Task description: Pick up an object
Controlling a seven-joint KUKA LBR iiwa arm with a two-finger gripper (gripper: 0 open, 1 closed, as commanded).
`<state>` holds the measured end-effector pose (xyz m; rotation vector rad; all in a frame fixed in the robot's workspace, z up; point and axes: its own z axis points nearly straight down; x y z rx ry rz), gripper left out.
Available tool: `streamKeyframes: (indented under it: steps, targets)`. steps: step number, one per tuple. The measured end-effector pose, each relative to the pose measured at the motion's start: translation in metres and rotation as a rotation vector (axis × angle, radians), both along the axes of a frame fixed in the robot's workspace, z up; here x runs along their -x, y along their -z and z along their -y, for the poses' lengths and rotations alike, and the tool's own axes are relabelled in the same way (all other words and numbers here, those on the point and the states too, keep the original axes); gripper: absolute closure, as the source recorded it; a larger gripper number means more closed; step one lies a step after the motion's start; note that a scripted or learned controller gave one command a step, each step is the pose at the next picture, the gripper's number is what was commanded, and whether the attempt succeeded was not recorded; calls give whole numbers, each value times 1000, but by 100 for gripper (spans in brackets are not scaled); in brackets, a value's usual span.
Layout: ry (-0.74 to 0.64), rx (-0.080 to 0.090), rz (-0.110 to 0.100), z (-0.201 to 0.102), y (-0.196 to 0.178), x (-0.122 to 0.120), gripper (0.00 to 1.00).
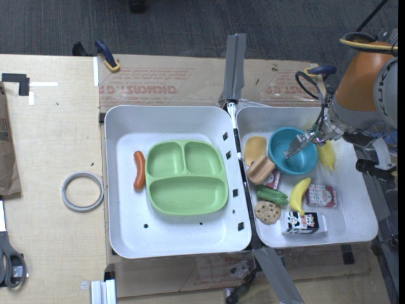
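Because the pincer (296,148) hangs directly over the blue bowl (292,152) in the right bin (361,223), we judge that bowl to be the thing most within reach: it lies straight beneath the fingertips, with its far rim toward the arm. Two thin fingers slant down and to the left into the bowl's hollow, and they look slightly parted with nothing between them, so we read the pincer as open and holding nothing. Just beside the bowl on its right lies a small yellow piece (326,154), and below it a banana (299,193) whose long axis runs diagonally, upper right to lower left. On the cardboard (152,81) under the bins we can make out reversed printing that seems to read OHKIMAS, though we cannot be sure. The small carton (304,223) carries a black-and-white cow pattern; its lettering is too small to read.
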<state>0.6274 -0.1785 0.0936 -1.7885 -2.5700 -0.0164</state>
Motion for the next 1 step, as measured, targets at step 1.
streamKeyframes:
  steps: [1]
  targets:
    - [0, 11, 7, 4, -10, -1, 100]
